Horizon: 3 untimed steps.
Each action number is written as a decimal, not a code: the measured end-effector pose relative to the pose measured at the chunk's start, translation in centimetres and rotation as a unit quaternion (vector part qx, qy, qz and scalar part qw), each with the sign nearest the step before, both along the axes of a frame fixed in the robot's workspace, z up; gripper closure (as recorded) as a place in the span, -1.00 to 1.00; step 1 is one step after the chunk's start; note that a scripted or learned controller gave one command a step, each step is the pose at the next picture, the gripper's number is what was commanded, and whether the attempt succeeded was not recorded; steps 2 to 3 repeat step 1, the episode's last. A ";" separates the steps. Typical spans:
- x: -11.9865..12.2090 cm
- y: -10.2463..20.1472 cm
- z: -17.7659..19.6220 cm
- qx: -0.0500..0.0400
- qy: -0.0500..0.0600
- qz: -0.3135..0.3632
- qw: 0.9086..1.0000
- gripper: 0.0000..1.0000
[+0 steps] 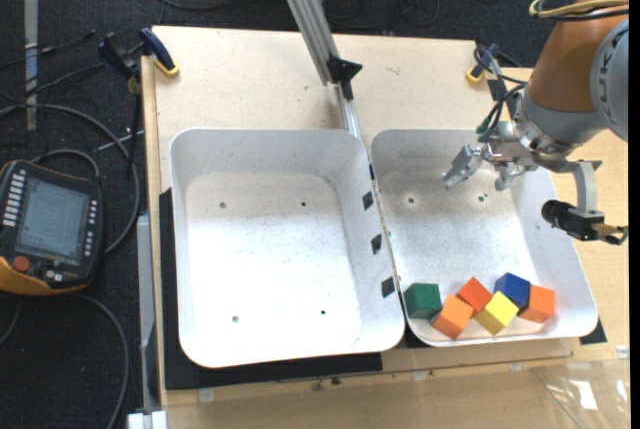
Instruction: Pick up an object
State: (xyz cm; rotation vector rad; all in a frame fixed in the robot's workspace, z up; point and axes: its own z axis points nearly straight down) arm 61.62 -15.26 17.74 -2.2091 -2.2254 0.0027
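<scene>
**Kid:** What are you trying to grab?

**Me:** One of the blocks. They sit in a little bunch at the near edge of the right bin [560, 247]. There is a green block [423, 298] on the left end, then an orange block [455, 316], a yellow block [497, 313], a blue block [514, 288] and one more orange one on the right end.

**Kid:** Where is your hand?

**Me:** My hand [484, 169] hangs over the far part of that same bin, well apart from the blocks. My two fingers look spread, with nothing between them. My arm [575, 67] comes in from the right side and bends down at the wrist, so the fingers point down and a bit to the left.

**Kid:** So how do you do it well?

**Me:** I think I should go for the green block. It stands a little apart from the rest, so my fingers have room on both sides. The others touch each other, and a finger could bump a neighbor and push it away.

**Kid:** And then?

**Me:** I would move toward the near edge, stop right above the green block, keep my fingers wide, go straight down, and squeeze on two flat sides. The bin wall is close there, so I must go slow. The left bin [200, 217] on the tabletop [250, 67] is not my job now.
</scene>
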 end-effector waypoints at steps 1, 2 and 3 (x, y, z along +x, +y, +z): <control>3.8 3.5 -8.6 -0.001 -0.002 0.000 1.000 -1.00; 3.8 3.5 -8.6 -0.001 -0.002 0.000 1.000 -1.00; 3.8 3.5 -8.6 -0.001 -0.002 0.000 1.000 -1.00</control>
